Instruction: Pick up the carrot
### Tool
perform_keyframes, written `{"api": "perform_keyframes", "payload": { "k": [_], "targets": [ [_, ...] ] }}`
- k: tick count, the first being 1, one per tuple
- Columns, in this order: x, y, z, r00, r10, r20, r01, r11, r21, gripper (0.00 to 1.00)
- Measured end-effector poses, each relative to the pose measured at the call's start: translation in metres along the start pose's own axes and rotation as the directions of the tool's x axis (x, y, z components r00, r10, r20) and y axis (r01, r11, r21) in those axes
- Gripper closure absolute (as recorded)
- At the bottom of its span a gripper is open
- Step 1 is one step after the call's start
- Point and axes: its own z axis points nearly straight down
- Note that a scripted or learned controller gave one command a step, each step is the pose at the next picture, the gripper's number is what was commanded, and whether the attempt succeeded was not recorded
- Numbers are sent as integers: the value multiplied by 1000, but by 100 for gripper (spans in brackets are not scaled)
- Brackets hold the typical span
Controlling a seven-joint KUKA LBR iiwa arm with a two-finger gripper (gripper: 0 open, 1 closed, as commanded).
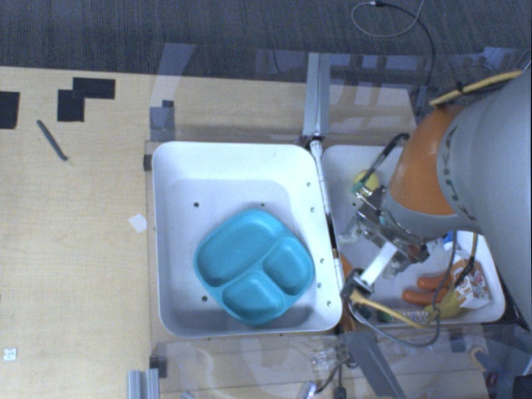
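Pale wooden bench (75, 248) lies under a strip of dark grey carpet (208, 11) and bears two shallow white plastic bins side by side. From the right comes the big grey robot arm with an orange band (420, 177), and it covers most of the right bin (497, 304). The left bin (179, 173) holds a blue plastic plate with three compartments (253, 264), lying in its lower middle part. The two-finger gripper (376, 233) hangs over the left half of the right bin, near the wall between the bins; if it is wide or narrow, I cannot tell, the view is too unclear. The orange-red long carrot (426, 288) lies on the floor of the right bin in its lower right part, to the right of the gripper and below it in the view, apart from it. Just beside the carrot are a yellow thing (450, 306) and a small printed packet (474, 286).
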Motion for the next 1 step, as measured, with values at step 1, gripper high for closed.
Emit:
{"api": "perform_keyframes", "payload": {
  "k": [1],
  "targets": [
    [24, 59, 0, 944, 331, 1, -331, 944, 0, 0]
  ]
}}
